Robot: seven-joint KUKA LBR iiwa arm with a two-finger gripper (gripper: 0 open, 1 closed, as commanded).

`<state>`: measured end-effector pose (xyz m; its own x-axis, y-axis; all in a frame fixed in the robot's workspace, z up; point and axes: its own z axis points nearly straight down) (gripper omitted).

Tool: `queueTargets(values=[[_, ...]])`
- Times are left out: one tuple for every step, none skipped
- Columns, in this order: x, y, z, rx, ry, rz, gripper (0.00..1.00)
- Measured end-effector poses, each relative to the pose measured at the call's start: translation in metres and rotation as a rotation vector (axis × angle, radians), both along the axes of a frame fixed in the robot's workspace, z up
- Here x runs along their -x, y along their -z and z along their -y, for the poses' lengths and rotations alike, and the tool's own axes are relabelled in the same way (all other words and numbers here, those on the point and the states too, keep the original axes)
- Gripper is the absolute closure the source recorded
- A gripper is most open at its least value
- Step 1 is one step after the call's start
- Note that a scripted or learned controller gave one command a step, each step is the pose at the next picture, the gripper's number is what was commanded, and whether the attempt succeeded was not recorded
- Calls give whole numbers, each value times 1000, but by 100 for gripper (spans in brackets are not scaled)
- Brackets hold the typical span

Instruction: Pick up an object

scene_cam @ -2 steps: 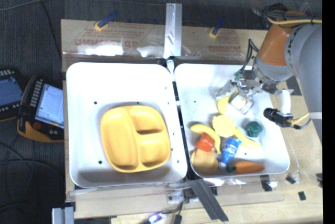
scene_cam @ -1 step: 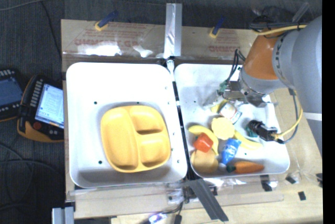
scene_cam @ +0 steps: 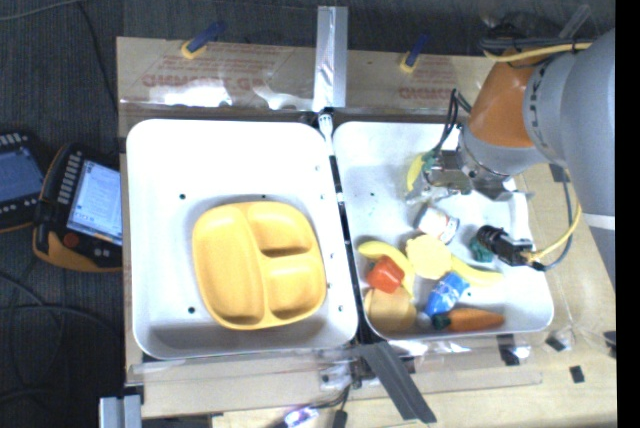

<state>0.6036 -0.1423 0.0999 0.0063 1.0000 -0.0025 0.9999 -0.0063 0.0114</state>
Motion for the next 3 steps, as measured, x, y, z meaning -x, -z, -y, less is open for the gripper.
queueTargets(values=[[0, 0, 0, 0, 0, 0, 0], [0, -8, -1, -1, -1, -2, 100], [-54, -135, -105, 0, -80, -13, 100]])
